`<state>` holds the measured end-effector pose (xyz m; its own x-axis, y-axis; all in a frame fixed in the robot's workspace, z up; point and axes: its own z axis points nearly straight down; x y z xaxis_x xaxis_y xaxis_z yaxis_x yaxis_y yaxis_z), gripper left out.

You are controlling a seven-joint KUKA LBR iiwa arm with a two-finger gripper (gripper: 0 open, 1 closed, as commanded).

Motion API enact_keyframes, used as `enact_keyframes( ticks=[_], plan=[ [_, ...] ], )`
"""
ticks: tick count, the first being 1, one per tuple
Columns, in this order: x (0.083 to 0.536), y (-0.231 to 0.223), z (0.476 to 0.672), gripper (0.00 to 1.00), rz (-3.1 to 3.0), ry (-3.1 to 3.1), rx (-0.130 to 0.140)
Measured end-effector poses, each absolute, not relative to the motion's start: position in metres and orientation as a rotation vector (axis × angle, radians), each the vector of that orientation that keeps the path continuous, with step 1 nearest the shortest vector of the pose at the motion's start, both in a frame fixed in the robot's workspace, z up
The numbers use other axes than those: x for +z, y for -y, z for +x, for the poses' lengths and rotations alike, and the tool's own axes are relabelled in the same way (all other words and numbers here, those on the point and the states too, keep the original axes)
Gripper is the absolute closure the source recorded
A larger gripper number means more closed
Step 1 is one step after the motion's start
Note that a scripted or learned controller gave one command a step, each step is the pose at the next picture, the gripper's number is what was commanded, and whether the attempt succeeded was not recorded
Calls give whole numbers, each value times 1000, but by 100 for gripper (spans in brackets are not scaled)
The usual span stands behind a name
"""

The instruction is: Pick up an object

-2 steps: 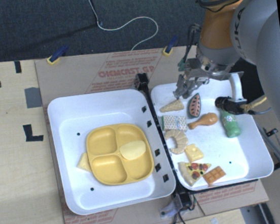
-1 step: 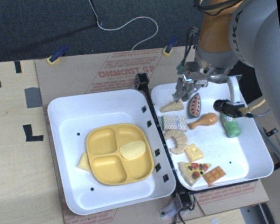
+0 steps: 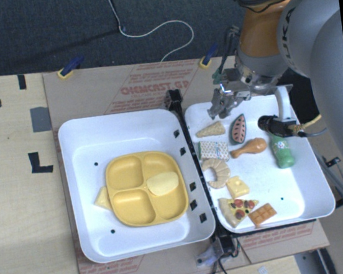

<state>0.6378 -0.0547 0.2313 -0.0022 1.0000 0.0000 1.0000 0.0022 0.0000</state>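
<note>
**Camera view: gripper above the back of the right bin's toy food**

You see the gripper (image 3: 222, 104) over the far left corner of the right bin (image 3: 305, 200), fingers slightly apart with nothing between them. Nearest it lies a pale wedge (image 3: 211, 129), with a watermelon slice (image 3: 239, 129) beside it. These look like light, stiff, smooth plastic toys, so you should expect slipping. Take the wedge across its narrow flanks, near the thick end.
</note>
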Motion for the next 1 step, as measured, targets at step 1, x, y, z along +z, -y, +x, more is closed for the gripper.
enact_keyframes(
  ticks=[1],
  plan=[
    [220,69,630,100,-2221,2221,5]
  ],
)
